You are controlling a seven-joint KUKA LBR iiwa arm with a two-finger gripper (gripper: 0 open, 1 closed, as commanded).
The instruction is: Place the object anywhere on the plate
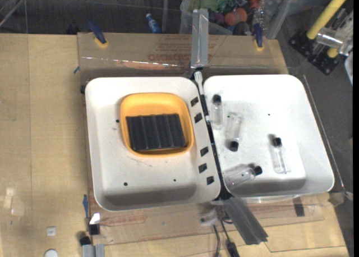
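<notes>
The left shallow white bin [101, 138] holds a rounded orange plastic plate [130, 104], and a dark ribbed rectangular block [155, 131] lies flat on it; the right white bin [297, 110] carries four small clear vials with black caps — one [216, 108] by the divider, one [233, 131] just beside it, one [277, 154] further right, one [242, 173] near the front; both bins sit on the tan wooden surface [39, 110]; the gripper's state cannot be told.

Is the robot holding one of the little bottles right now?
Nothing is held. All four clear vials lie loose in the right bin, and the orange plate sits in the left bin.
</notes>
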